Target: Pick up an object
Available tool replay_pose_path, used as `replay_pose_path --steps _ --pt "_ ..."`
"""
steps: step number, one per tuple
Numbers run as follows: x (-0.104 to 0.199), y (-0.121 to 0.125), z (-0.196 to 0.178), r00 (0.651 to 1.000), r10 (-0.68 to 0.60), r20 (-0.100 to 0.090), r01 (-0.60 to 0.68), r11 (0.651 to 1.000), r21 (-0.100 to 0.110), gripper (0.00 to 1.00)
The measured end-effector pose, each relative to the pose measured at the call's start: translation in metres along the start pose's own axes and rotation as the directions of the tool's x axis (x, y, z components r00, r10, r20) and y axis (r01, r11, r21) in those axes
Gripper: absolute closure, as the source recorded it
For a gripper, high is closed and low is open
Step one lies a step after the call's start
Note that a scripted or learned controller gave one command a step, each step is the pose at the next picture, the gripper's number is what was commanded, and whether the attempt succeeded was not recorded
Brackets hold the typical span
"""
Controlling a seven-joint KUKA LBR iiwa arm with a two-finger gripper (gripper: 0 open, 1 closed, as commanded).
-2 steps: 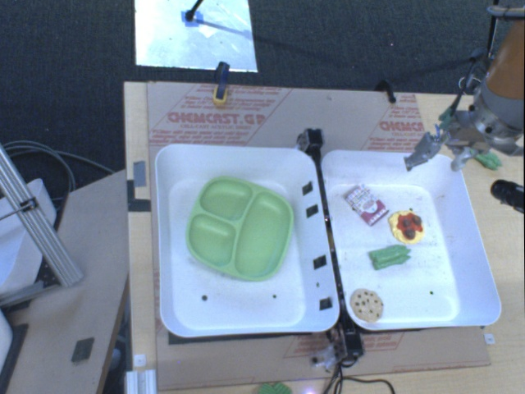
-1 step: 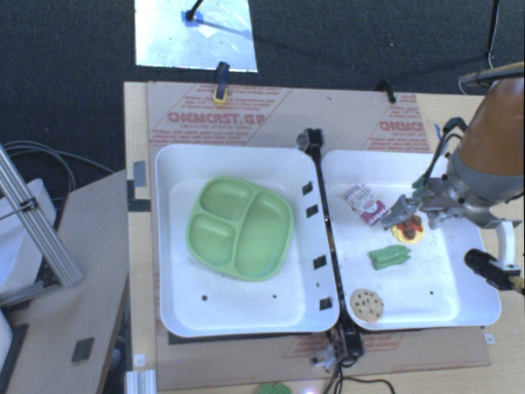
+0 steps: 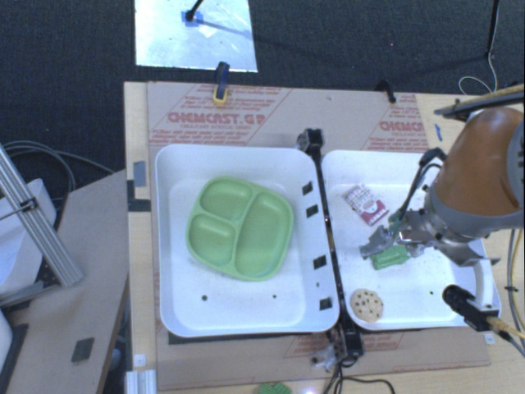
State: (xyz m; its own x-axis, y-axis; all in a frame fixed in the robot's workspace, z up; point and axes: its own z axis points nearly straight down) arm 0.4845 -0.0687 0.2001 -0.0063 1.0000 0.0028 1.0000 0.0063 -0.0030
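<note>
The arm reaches in from the right, and its gripper [image 3: 384, 245] hangs low over the right bin [image 3: 410, 164]. A small green thing [image 3: 390, 258] lies on the bin floor right under the fingers, touching them or just below them. It is hard to tell if the fingers are apart, together, or clamped on it, because the metal parts are small and blurry here. The gripper seems to sit this low so the fingers can get around the green thing, which looks like the one to pick up. Just above the fingers, toward the back of the bin, lies a little packet [image 3: 365, 203] in red and white. Below the fingers, near the front edge, lies a round cookie [image 3: 367, 304] with dark spots. Both are well clear of the fingers, so they should not get bumped. Far to the left of the fingers, in the left bin [image 3: 176, 302], sits a green plate [image 3: 240, 228] with three parts. The green thing has not left the floor, so the job looks just begun.
</note>
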Motion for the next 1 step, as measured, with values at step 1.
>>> replay_pose_path --steps 1 --pt "-0.1144 0.0003 0.1189 1.0 0.015 0.008 -0.015 1.0 -0.004 0.0"
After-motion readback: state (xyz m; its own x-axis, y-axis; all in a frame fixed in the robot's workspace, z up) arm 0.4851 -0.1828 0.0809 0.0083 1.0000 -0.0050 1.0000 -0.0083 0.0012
